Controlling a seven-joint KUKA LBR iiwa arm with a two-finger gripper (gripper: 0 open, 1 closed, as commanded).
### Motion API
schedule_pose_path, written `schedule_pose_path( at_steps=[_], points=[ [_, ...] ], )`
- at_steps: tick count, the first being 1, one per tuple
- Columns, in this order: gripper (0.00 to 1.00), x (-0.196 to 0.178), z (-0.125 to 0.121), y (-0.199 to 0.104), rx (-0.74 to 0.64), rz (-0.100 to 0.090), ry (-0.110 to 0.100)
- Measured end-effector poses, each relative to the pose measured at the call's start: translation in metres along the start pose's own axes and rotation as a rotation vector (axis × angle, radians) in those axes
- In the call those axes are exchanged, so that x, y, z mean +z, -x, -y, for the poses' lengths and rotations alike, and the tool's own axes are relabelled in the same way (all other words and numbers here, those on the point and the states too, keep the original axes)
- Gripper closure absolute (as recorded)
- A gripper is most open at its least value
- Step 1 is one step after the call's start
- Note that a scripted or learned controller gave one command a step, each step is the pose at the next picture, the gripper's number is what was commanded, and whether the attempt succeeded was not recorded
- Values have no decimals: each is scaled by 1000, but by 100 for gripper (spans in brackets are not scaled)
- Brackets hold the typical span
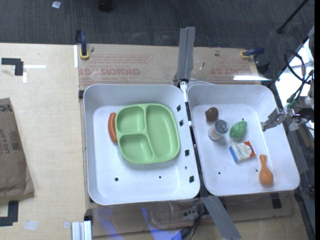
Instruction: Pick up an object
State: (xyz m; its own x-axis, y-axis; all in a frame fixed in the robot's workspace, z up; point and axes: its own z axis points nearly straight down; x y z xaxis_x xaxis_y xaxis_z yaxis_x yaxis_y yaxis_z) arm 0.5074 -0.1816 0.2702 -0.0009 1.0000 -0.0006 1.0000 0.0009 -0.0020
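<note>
The right white bin holds five loose things, one of each: a brown rounded lump near its back left, a small metal can with a printed label lying just in front of it, a green knobbly toy vegetable beside the can, a little blue and white carton nearer the front, and an orange pear-shaped plastic gourd by the front right corner. The left white bin holds two: one pale green divided plastic plate and one orange sausage-shaped toy touching the plate's left edge

The hand sits at the right bin's right rim, well apart from every item; whether it is open or closed I cannot tell

All likely weigh little. The carton looks the easiest pick: flat, stiff sides, taken across its short width. The can would probably roll and slip; the gourd is best pinched at its narrow neck
</note>
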Motion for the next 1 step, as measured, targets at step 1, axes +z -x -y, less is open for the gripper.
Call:
schedule_pose_path(
  at_steps=[1],
  points=[
    [0,67,-36,6,-35,0,-1]
  ],
)
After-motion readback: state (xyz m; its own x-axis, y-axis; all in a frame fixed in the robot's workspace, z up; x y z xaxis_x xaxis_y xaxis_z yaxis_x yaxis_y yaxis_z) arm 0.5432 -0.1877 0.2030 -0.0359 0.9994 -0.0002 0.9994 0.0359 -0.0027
